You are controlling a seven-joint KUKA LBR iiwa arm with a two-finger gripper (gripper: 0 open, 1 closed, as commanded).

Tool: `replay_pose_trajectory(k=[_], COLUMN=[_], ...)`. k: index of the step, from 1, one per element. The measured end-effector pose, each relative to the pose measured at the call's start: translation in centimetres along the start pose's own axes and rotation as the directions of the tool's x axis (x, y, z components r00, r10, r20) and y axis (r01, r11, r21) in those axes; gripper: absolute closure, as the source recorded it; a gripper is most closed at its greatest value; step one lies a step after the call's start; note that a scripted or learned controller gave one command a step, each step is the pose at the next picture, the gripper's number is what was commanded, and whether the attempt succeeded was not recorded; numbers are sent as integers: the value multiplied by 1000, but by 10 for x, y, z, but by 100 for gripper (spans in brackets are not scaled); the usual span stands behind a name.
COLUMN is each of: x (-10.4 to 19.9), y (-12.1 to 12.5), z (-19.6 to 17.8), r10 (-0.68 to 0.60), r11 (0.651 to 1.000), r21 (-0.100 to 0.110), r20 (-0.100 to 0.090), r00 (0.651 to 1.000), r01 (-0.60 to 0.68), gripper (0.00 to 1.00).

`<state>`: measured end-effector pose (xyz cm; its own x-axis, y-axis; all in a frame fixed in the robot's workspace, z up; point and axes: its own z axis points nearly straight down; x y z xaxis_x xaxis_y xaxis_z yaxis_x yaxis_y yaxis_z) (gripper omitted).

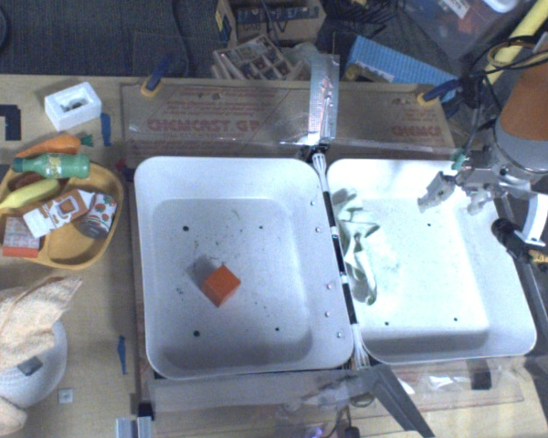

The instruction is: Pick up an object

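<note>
Orange block [222, 285] sits lower centre of the left bin [164, 181]; it looks small, rigid, light, best pinched across flat sides. Gripper [457, 192], far right, fingers spread, holds nothing.

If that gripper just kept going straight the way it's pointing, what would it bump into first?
The two-finger gripper seems to point down over the right shallow white bin, so it would probably meet that bin's bare floor first. The crumpled pale cloth lies off to the side; depth is hard to judge.
</note>
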<state>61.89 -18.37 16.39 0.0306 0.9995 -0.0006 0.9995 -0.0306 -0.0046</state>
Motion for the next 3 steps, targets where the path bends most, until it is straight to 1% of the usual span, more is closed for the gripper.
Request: replay_pose_trajectory(k=[1,2,3], x=[45,61,46], y=[44,-33,46], z=[78,77,78], r10=[-245,-291,-38], r11=[970,957,999], r21=[-7,-8,-7], r20=[3,1,2], r00=[970,957,999], r01=[245,291,38], gripper=[0,0,0])
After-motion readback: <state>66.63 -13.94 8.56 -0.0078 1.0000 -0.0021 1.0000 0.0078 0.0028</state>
